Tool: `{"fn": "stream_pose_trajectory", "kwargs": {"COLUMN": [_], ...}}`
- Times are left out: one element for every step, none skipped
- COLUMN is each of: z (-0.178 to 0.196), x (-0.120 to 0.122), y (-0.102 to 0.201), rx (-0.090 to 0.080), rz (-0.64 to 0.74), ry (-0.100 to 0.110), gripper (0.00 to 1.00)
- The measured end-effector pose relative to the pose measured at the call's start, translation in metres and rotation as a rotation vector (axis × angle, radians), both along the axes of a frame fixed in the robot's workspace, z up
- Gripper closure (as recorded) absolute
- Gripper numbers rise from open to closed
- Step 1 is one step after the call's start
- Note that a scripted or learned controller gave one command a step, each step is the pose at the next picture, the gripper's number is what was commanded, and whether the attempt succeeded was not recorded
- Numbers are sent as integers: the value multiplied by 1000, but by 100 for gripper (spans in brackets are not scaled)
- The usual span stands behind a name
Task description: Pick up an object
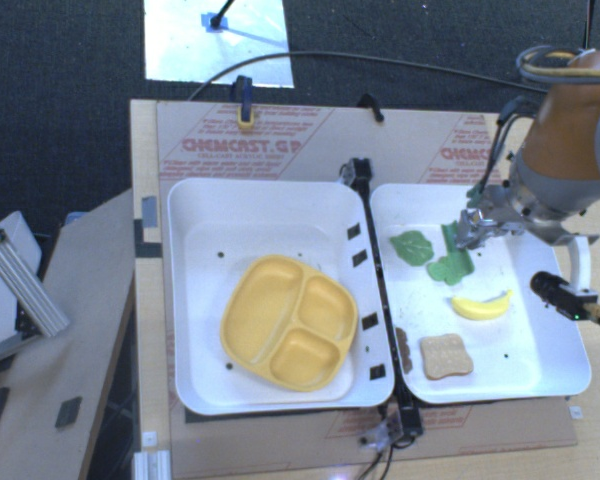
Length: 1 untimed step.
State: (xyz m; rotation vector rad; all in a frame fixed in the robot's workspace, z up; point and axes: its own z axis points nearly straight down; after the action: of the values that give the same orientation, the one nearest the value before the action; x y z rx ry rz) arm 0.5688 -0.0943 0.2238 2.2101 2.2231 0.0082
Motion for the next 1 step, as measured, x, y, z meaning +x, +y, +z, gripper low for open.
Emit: {"fn": "stream_pose_trajectory", "kwargs": {"z": [7], "x": [1], "y": [0], "rx": [1], "rz": [-1], "ry": [6], "gripper": [100]}}
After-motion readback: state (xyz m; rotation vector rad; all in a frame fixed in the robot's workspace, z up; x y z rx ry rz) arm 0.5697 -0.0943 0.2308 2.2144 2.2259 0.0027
